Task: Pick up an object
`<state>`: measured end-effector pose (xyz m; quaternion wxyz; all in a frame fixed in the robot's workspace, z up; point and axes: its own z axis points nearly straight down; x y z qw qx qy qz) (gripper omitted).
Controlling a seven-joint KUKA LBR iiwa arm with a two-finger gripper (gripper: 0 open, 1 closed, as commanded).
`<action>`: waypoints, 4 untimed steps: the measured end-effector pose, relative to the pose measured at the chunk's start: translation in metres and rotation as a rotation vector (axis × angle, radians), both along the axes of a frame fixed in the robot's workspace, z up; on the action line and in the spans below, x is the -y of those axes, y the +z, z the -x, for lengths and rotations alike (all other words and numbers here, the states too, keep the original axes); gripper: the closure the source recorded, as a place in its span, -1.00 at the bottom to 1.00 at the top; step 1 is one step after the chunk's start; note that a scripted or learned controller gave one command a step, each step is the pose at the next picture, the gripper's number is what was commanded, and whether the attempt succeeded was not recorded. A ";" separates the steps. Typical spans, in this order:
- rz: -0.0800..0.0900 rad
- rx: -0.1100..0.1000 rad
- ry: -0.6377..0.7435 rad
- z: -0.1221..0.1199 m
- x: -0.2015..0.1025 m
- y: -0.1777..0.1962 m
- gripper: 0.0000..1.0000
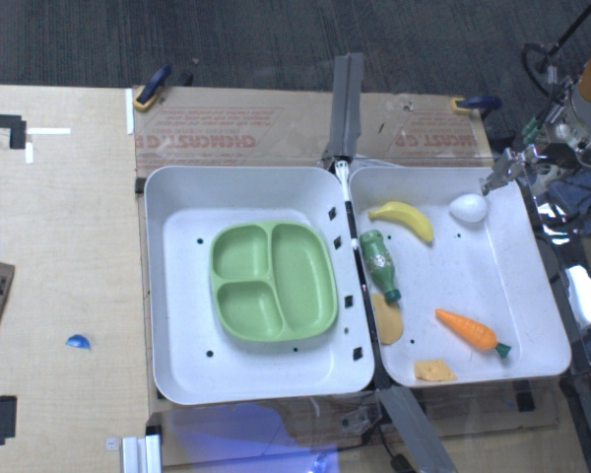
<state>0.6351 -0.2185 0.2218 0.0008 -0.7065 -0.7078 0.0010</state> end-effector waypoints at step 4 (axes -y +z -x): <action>0.000 0.002 0.276 0.052 -0.069 -0.130 -1.00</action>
